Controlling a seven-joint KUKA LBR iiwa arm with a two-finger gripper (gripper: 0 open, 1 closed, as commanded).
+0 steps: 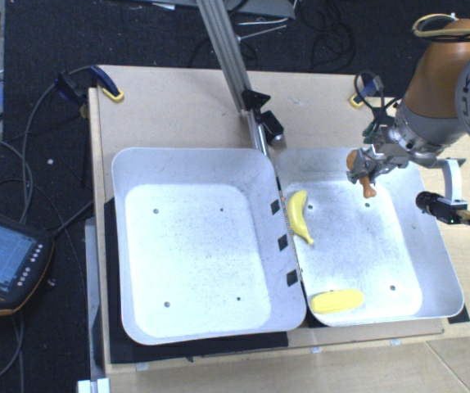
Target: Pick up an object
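My gripper (364, 169) hangs over the far part of the right bin (431, 260), coming in from the right on the grey arm with the orange band. A small orange object (368, 188) sticks out below its fingers and is held between them, lifted off the bin floor. A yellow banana (299, 215) lies by the right bin's left wall, to the left of the gripper. A flat yellow oblong piece (337, 301) rests near that bin's front edge.
The left bin (128, 244) sits beside the right one. A slanted metal rail (228, 51) with a black clamp (269, 125) runs down to the bins' shared far corner. A black fitting (436, 205) juts from the arm over the right bin's rim.
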